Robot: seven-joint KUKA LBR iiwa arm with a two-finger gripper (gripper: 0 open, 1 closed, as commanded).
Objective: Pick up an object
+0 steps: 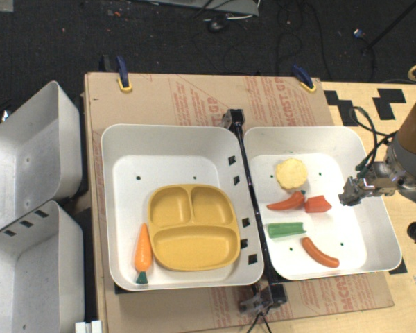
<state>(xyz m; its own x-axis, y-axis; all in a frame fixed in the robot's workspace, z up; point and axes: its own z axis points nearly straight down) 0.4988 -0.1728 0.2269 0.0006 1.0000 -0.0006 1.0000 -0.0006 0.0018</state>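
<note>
Gripper (pixel 349 193) hovered over right bin (pixel 374 255), finger state unclear. Red pepper (pixel 317 204) lay just left of it, touching chili (pixel 286 202). Best approach: descend centred on pepper, avoid nudging chili.

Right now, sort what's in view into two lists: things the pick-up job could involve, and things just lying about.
Job in hand:
- gripper, over the right bin
- yellow round piece
- red chili
- red block
- green piece
- sausage
- carrot, in the left bin

Lying about:
- yellow divided plate
- blue clamps
- spare white bins off the bench
</note>
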